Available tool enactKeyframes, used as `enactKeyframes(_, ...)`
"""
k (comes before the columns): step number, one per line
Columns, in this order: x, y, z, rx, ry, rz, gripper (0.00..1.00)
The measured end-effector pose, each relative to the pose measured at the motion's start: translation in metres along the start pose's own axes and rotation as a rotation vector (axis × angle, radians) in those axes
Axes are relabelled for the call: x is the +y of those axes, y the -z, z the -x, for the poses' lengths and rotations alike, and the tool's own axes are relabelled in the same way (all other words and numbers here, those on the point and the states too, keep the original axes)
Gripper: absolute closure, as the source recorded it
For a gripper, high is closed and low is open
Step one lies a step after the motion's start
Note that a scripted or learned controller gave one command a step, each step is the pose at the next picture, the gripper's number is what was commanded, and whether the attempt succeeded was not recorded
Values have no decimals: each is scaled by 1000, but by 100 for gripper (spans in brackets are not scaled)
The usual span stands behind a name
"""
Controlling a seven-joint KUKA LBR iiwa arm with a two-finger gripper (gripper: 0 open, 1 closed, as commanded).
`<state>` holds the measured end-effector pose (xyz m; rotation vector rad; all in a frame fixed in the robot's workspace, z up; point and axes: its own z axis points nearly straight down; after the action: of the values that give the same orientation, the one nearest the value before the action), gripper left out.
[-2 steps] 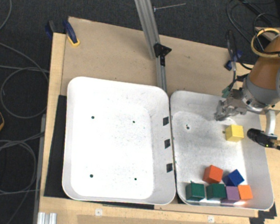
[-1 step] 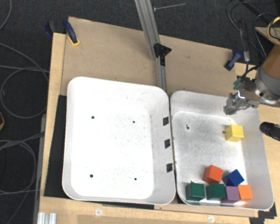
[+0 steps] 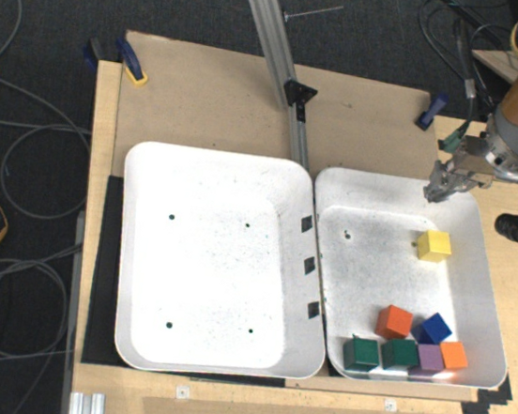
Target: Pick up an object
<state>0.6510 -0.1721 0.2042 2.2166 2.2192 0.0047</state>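
gripper [image 3: 438,189] hangs above the far right corner of the right bin [image 3: 328,258], carrying nothing visible; whether it is wide or narrow i cannot tell. yellow block [image 3: 434,245] sits alone just near of it, the easiest pick. other blocks [image 3: 407,342] crowd the near right corner, probably harder to grasp. left bin [image 3: 133,232] lies beside.

Pincer [image 3: 438,190] above right bin's [image 3: 374,193] far rim, yellow cube [image 3: 434,245] nearby
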Motion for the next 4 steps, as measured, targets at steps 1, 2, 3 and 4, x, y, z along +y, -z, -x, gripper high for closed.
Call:
enactKeyframes(1, -22, 15, -42, 4, 3, -7, 100)
enactKeyframes(2, -33, 18, -99, 5, 5, -7, 100)
enactKeyframes(3, -46, 17, -151, 4, 5, -9, 100)
enactKeyframes(4, -66, 33, -202, 5, 6, -8, 100)
